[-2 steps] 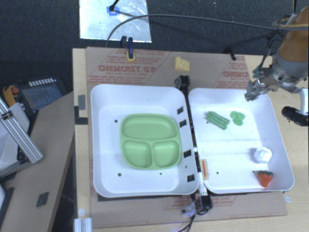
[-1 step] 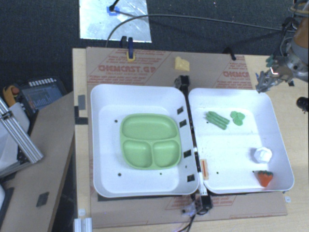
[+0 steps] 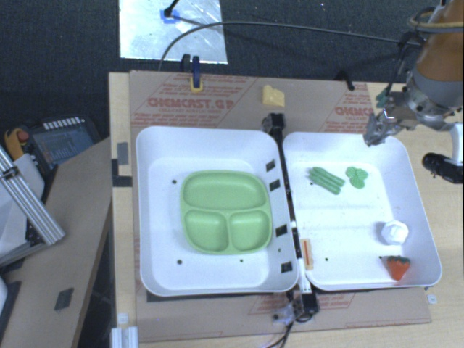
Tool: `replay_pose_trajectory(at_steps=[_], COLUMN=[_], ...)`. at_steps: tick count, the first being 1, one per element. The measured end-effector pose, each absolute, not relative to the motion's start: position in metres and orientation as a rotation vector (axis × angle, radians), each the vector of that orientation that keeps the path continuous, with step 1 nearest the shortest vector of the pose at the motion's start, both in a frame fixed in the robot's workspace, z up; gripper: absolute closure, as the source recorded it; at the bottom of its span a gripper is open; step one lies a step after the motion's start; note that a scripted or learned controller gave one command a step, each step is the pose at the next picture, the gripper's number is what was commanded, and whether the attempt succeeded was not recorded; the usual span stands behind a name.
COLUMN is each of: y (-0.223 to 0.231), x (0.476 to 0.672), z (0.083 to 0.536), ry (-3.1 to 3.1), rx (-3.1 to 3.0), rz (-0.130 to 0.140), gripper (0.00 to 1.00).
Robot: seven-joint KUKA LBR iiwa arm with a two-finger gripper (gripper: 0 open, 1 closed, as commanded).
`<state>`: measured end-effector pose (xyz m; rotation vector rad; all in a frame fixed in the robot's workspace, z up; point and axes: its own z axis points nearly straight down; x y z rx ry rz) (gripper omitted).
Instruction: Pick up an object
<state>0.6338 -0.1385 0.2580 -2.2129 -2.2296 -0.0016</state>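
Objects lie in the right bin (image 3: 417,194) — green beans (image 3: 325,180), a green piece (image 3: 356,176), a white lump (image 3: 394,231), a strawberry (image 3: 397,267) — while the tool (image 3: 377,130), whose state I cannot tell, hangs over that bin's far right corner, and the left bin (image 3: 156,194) holds a green divided tray (image 3: 223,211).

Red "CHEMCAST GP" lettering, upside down, on the brown protective sheet (image 3: 217,96) beneath the bins

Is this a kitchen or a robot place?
Probably a robot lab, not a kitchen. A robot arm reaches over two white bins on a bench, cables trail across it, and the food, like the strawberry, looks like toys.
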Motion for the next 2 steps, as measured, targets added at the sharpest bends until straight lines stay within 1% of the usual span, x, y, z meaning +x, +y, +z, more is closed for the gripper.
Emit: replay_pose_trajectory(at_steps=[2], y=[-0.038], x=[0.599], z=[0.266], ry=[-2.23], rx=[-2.211], rz=[-0.001], gripper=[1.0])
